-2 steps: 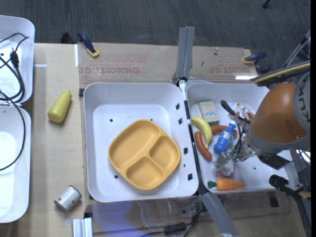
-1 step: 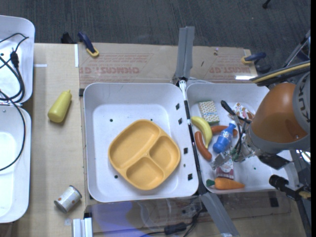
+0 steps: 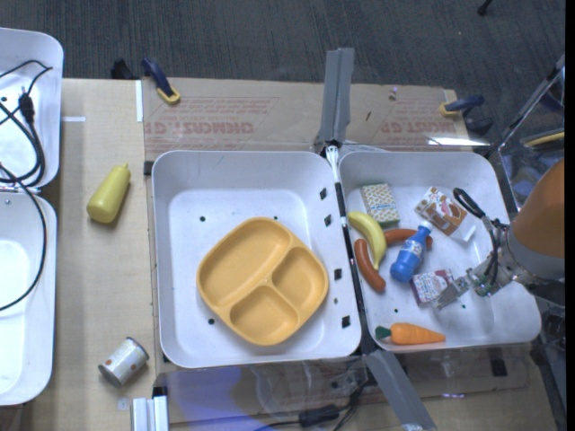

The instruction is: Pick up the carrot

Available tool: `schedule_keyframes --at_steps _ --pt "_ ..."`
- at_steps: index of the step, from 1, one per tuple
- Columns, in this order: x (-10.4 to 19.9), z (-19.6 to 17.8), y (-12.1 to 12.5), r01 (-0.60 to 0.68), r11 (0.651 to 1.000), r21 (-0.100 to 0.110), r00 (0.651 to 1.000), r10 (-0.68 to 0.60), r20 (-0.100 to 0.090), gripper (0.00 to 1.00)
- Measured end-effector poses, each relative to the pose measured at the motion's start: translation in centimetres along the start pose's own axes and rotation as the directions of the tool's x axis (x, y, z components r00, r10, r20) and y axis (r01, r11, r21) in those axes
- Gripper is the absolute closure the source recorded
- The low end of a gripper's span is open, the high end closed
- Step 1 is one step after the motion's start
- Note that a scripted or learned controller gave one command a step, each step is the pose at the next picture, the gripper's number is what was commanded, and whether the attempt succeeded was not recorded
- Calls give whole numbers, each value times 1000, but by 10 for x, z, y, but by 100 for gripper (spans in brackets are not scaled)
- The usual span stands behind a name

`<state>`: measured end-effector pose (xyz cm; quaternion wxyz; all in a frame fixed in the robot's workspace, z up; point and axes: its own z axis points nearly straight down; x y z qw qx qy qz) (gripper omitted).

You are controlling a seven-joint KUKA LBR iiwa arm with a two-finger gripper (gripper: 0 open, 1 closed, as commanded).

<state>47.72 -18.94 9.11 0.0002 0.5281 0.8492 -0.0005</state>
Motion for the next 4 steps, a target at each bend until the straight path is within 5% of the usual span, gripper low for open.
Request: schedule_keyframes --at_steps 1,2,3,4 --pt "79 0 39 209 978 0 978 -209 -2 0" --pt "37 -4 24 573 820 -7 820 -572 14 0" --pt "36 -13 23 570 821 -6 821 -570 11 100" --pt "36 -13 23 571 821 -6 821 -571 11 0"
